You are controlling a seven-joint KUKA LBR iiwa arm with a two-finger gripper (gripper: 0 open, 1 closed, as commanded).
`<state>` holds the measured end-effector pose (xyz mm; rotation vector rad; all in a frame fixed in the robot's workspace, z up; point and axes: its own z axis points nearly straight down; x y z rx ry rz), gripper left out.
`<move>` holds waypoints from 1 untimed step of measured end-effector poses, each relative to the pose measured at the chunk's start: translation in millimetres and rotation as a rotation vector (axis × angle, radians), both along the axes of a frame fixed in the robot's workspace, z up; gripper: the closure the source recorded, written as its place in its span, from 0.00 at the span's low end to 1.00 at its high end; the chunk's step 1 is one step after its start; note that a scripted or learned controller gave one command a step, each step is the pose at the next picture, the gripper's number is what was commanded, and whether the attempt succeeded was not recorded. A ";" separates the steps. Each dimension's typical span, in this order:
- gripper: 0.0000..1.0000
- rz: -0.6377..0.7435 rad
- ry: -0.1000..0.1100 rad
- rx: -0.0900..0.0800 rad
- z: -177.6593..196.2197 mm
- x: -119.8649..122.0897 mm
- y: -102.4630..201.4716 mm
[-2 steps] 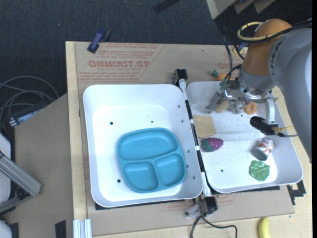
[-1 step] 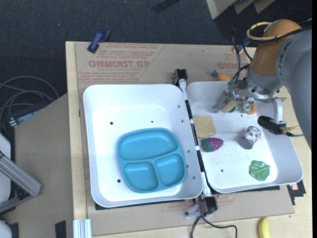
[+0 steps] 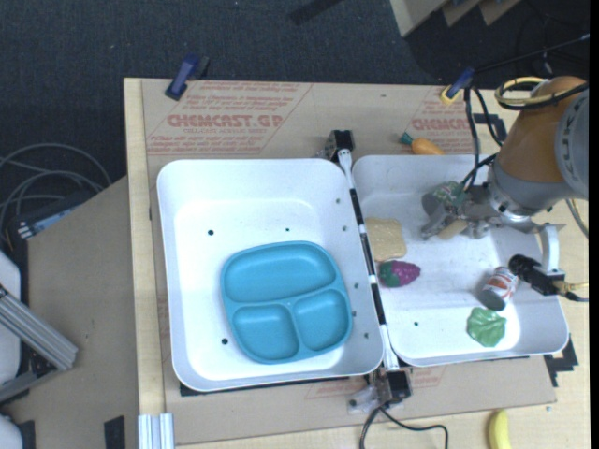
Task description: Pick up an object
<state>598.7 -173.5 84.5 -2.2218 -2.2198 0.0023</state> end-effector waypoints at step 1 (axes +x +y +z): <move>0.00 -0.011 0.044 0.002 -5.6 58.0 73.1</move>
